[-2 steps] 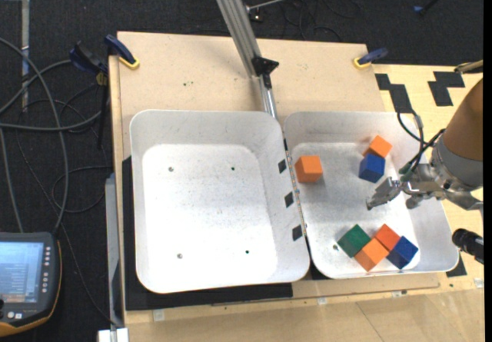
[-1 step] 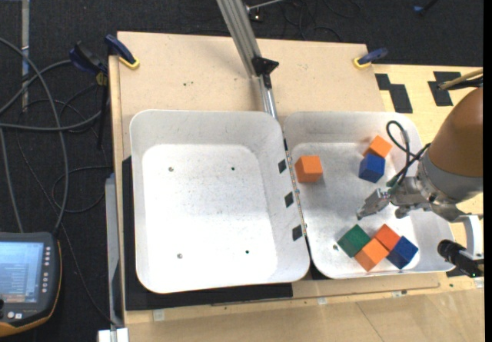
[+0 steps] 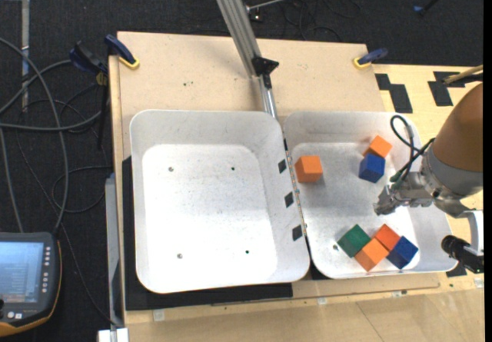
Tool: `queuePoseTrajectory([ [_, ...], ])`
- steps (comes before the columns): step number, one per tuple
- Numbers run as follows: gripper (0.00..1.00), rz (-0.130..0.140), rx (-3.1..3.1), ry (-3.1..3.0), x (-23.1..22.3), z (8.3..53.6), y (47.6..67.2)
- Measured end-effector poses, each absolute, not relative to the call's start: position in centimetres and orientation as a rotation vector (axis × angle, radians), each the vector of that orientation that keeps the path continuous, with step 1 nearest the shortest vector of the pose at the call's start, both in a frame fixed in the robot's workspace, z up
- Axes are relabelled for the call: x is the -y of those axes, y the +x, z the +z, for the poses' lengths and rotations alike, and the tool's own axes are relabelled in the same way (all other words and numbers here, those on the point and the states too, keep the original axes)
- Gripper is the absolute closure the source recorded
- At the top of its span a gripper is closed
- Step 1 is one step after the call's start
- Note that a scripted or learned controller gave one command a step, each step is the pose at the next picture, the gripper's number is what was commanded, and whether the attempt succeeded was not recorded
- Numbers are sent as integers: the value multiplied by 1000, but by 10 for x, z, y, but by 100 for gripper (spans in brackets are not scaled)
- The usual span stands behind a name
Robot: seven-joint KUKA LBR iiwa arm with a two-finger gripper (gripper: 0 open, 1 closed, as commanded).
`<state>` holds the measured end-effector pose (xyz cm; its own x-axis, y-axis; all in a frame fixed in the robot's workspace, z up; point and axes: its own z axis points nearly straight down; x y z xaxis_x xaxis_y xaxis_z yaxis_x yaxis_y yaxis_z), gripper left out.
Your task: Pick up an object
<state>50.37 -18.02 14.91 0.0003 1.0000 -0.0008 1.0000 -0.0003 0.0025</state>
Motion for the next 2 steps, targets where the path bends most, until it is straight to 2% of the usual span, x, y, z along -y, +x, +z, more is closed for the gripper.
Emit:
queuePoseTrajectory([
  [1,100,4,-2216,2218,189,204,499],
  [2,100,0,-2220,2221,189,203,500],
])
